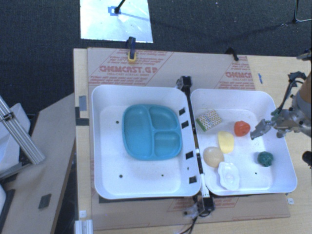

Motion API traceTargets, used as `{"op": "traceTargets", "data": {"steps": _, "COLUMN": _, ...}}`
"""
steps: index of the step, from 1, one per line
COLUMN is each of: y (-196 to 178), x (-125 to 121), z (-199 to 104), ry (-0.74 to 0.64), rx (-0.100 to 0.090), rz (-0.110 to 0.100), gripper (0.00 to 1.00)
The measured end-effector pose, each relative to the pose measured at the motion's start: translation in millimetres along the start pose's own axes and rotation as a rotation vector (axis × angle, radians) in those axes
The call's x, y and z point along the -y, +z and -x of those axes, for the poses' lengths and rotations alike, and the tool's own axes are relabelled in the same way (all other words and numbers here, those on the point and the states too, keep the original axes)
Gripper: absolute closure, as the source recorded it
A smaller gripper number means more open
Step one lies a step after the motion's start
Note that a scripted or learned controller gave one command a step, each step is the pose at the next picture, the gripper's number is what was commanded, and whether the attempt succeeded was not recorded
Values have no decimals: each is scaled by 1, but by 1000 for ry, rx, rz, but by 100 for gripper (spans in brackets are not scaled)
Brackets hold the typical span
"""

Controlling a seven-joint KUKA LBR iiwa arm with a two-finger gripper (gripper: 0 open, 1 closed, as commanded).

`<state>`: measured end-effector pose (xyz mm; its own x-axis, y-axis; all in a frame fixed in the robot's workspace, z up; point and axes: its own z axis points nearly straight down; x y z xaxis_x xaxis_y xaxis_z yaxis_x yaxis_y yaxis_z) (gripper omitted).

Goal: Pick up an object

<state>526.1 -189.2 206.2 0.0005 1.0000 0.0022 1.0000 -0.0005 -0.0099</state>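
Red object (242, 128) sits in the right bin (282, 177), just beside my jaws (261, 128); whether they're apart I cannot tell. Risk: clipping the yellow piece (225, 142), or nudging the target away.

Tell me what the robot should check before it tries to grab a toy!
1. Toys in the right bin: red toy, yellow block, green ball there. Ok.
2. Gripper over that bin: ok.
3. Lined up on one toy: sits beside the red toy, not above it. Not ok.
4. Fingers open: cannot tell.
5. Nothing held yet: cannot tell.
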Motion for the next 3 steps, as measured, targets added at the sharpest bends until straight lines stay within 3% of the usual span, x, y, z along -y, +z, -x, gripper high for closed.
{"op": "traceTargets", "data": {"steps": 1, "y": -6, "x": -3, "z": 0, "ry": -3, "rx": 3, "rz": 11, "gripper": 0}}
{"op": "traceTargets", "data": {"steps": 3, "y": 102, "x": -15, "z": 1, "ry": -2, "rx": 1, "rz": 8, "gripper": 0}}
